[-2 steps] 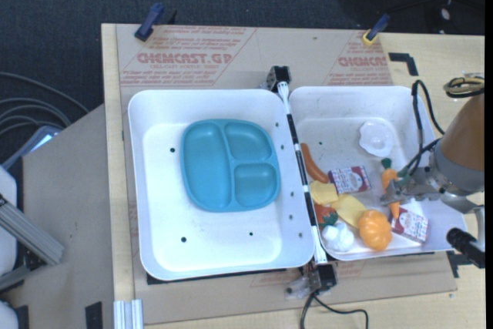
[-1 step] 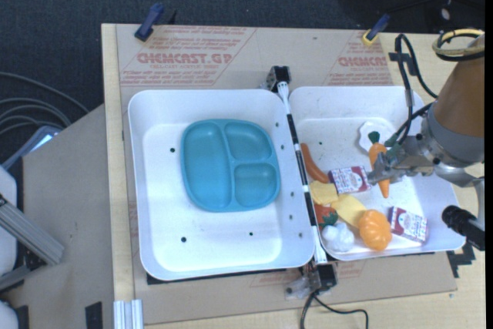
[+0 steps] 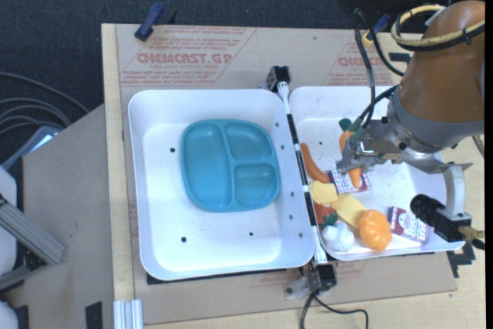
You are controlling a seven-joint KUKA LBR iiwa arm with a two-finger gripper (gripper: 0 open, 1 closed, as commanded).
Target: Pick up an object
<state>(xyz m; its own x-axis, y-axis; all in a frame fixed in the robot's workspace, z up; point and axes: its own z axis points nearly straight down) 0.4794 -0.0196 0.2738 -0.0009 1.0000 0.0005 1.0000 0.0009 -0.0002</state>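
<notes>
Carrot upright directly under claw, long axis toward the bin's front wall; claw's spread impossible to tell.

Two white bins sit side by side. The left bin holds one blue tray. The right bin holds one orange fruit, one white ball, one carton and several smaller items too crowded to count.
</notes>
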